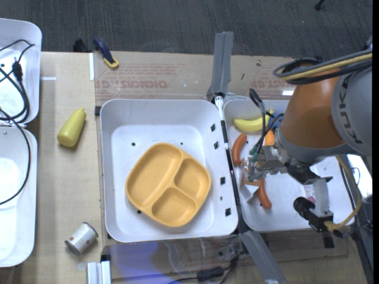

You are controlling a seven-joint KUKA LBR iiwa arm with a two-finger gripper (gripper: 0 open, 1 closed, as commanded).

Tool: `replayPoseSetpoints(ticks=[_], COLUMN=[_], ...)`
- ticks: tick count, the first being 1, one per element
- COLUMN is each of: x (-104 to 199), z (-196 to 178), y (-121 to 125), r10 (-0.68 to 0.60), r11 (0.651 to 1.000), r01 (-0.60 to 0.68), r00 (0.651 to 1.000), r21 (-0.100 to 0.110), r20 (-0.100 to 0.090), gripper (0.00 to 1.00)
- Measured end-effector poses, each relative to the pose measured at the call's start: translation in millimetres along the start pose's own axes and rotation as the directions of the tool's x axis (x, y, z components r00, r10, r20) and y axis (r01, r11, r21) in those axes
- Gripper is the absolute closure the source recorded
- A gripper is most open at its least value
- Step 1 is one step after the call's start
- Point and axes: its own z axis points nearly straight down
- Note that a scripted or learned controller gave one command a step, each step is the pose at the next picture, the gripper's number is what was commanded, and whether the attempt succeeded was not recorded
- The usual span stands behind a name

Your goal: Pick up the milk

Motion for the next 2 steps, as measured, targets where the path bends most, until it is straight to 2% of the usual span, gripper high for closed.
replayPoseSetpoints(ticks=[1, 2], x=[-51, 7], z=[-109, -90], y=[24, 34], r10=[-0.054, -0.193], r11=[0.999, 0.981], r01=[0.054, 0.193], r00=[0.999, 0.981], r21=[-0.003, -0.001], r20=[0.001, 0.0], gripper=[1.0, 1.0])
